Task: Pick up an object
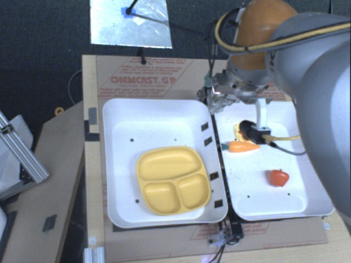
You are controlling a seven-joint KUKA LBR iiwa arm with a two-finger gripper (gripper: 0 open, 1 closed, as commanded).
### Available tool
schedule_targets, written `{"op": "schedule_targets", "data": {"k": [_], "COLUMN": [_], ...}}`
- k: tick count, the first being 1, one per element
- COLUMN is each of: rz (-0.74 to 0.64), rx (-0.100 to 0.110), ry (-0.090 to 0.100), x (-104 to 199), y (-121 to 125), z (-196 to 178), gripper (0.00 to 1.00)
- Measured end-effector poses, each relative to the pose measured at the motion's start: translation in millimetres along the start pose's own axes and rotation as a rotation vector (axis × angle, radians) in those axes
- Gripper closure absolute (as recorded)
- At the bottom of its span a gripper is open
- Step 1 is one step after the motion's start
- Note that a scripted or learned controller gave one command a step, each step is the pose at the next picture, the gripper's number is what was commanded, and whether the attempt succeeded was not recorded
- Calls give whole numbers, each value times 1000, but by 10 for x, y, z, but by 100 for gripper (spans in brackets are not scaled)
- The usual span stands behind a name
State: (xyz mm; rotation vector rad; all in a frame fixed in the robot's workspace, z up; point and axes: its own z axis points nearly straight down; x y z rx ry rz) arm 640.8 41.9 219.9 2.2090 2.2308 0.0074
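- The shallow white left bin (pixel 116 147) holds one thing: a pale yellow plastic plate with three compartments (pixel 173 178). It lies flat near the front of the bin, towards the wall shared with the other bin.
- Behind both bins are a brown cardboard sheet with red print (pixel 143 76) and, farther back, a shiny silver square with a blue mark (pixel 130 15). Neither seems to bear on the pick.
- The two-finger gripper (pixel 215 99) hangs over the far end of the wall between the bins, above the rims and not down among the things. Whether its jaws stand apart or together cannot be told from this angle, and nothing can be seen held in it.
- I judge this to be the approach step: a target is not yet reached.
- In the shallow white right bin (pixel 258 204), a small orange carrot-shaped toy (pixel 242 146) lies on its side close to the shared wall. It is the nearest candidate.
- Just behind the carrot is a small yellow thing (pixel 238 129), partly hidden and too unclear to name.
- A small red, rounded toy with a green top (pixel 278 177) sits well apart, towards the front right, with bare floor around it.
- The next move probably calls for moving over one piece and descending. The shared wall crowds the carrot, while the red toy offers freer access.
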Motion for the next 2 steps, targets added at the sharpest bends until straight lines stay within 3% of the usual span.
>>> {"op": "schedule_targets", "data": {"k": [1, 2], "rz": [-1, 4], "rx": [1, 3], "ry": [1, -1], "x": [619, 576], "y": [132, 129], "z": [33, 33], "gripper": [100, 0]}}
